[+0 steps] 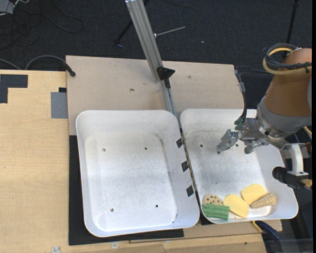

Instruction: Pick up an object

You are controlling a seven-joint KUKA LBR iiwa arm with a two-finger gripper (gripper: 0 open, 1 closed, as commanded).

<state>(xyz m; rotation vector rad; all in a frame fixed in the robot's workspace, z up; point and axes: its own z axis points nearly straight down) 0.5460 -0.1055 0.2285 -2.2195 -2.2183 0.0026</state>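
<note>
Two white bins sit side by side, the left bin at frame centre and the right bin beside it. Above the right bin's middle hangs the gripper, fingers spread with nothing between them. Along that bin's lower edge lie a yellow piece, another yellow piece, a tan cone, a green piece and a spotted cookie.

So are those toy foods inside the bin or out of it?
Inside: the toy foods lie clustered in the right bin's near corner, within its rim.

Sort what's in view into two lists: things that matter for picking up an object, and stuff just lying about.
For the job:
gripper
right bin
green piece
yellow pieces
brown spotted piece
tan cone

Lying about:
left bin
metal rail
floor cables
</note>
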